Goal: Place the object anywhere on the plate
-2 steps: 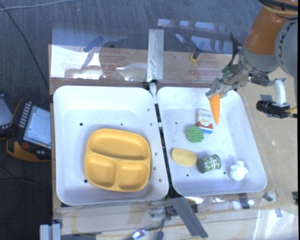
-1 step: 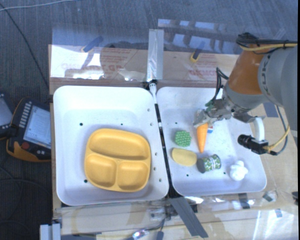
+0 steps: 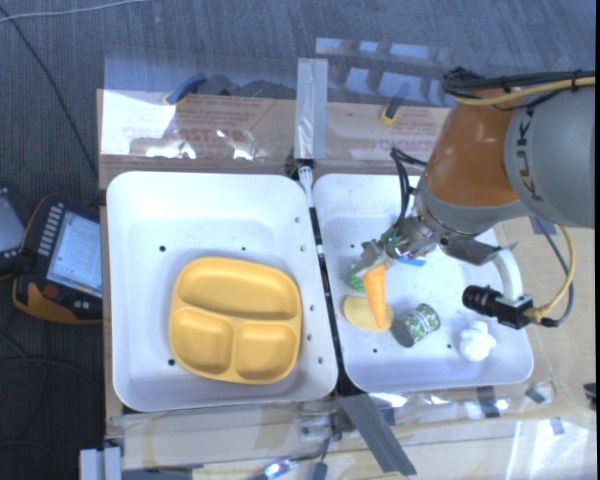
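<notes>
We see two white bins side by side on the worktop. The left bin (image 3: pixel 140 218) holds a yellow plate (image 3: pixel 236 318) with three sections. The right bin (image 3: pixel 510 368) holds the small things. The arm (image 3: pixel 510 158) reaches in from three o'clock, and its gripper (image 3: pixel 405 240) hangs low over the right bin, just at one o'clock from a toy carrot (image 3: pixel 376 294). We cannot tell whether the jaws are apart or together, because the wrist hides them. The carrot lies with its green top (image 3: pixel 360 273) toward eleven o'clock, and its fat end rests on a pale yellow piece (image 3: pixel 358 314). A small green can (image 3: pixel 416 324) lies just at four o'clock from the carrot, and a white lump (image 3: pixel 475 343) sits farther toward three o'clock. We think the carrot is the thing to pick, and nothing is on the plate yet. To do this step well, we should come straight down over the middle of the carrot and close across its thin side, not along its length. We should stay away from the can and the yellow piece so they do not get pushed. Then we should lift high enough to clear the wall between the bins and carry it toward nine o'clock to the plate.
</notes>
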Available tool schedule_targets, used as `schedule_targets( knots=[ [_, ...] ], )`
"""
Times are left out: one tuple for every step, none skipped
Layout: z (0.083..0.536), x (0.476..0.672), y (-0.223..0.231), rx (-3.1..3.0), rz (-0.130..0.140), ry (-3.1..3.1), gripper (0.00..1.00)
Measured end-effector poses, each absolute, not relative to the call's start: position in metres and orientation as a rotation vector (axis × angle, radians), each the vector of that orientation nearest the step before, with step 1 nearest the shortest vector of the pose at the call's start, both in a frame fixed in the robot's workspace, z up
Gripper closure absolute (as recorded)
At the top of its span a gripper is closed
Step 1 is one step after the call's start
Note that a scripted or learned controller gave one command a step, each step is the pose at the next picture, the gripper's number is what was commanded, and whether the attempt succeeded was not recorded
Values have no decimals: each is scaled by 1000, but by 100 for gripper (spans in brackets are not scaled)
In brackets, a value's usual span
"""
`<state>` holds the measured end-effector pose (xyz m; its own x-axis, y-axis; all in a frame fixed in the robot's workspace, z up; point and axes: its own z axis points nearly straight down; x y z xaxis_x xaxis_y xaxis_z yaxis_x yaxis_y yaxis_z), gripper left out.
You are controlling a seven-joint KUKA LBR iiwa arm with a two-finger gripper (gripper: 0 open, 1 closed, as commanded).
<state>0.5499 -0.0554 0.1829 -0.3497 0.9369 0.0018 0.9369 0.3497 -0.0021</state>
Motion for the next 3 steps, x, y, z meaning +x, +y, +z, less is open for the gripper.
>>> schedule_targets(
  knots=[
    [183,550,-56,-1791,1,-2578,0],
    [183,545,24,-1830,1,-2551,0],
    [183,497,45,-1784,5,-2582,0]
  ],
)
